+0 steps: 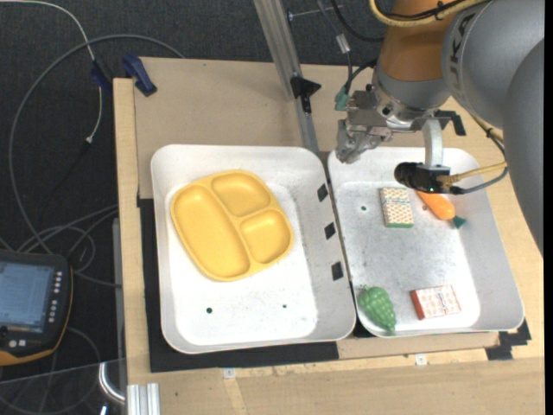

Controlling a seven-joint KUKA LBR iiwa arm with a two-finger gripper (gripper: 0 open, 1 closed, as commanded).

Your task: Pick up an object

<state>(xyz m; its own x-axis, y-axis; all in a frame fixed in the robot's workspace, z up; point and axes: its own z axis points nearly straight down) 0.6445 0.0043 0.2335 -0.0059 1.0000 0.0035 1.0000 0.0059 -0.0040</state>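
My gripper hangs over the far left corner of the right bin, with nothing visible between its fingers. In that bin lie a pale checkered block, an orange carrot with a green tip partly under a black part of the arm's gear, a red-and-white patterned block near the front, and a green knobbly toy at the front left corner. The left bin holds a yellow divided plate.
A metal pole rises behind the seam between the bins. Cables hang near the arm's wrist. A blue clamp sits on the bench's far left corner. A tablet lies off the bench at left.
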